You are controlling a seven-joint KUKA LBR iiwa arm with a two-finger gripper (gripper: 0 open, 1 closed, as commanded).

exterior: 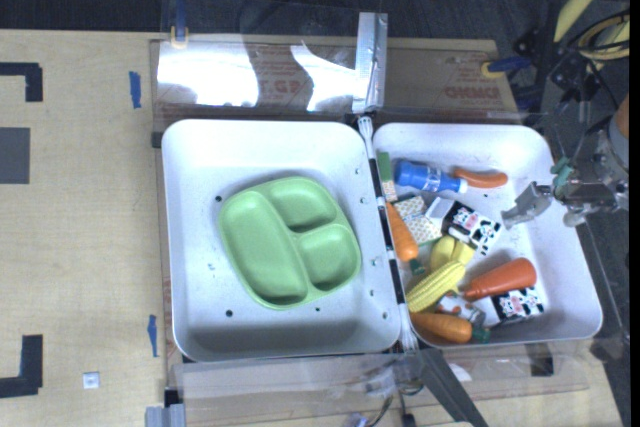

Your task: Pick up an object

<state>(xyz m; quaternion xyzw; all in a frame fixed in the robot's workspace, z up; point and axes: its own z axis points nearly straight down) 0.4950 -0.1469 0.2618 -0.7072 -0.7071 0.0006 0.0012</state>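
White left bin (190,165), occupied by green divided tray (290,240). Right of it, right bin (570,255), where toy food is heaped for picking: carrot (500,277), banana (440,280). Gripper (530,205) is poised above; nothing is gripped.

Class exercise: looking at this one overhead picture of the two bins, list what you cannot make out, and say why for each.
1. End effector: small and blurred at the right bin's edge, so its state is unreadable.
2. Arm: cut off by the camera view's right edge.
3. Lowest carrot: partly covered by the banana.
4. Black-and-white box: print too small to read.
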